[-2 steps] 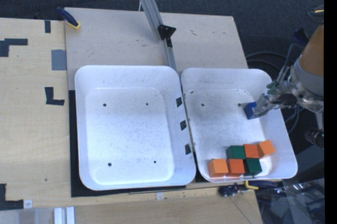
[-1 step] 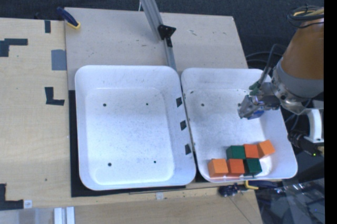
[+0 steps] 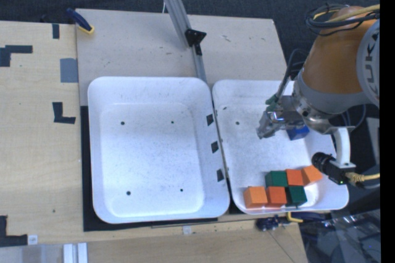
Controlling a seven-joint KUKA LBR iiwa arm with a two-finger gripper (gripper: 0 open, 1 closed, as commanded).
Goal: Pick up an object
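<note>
text: partial dark letters, seemingly "KU" | on: grey arm (image 3: 376,64) casing, right edge | elsewhere: nothing legible

One fixed camera looks down at a slant from above the tabletop (image 3: 142,45), taking in both bins (image 3: 99,132) together.

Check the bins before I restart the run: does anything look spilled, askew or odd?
Nothing spilled. The orange and green blocks sit crowded in the right bin's near corner, one orange block tilted against the rim.
</note>
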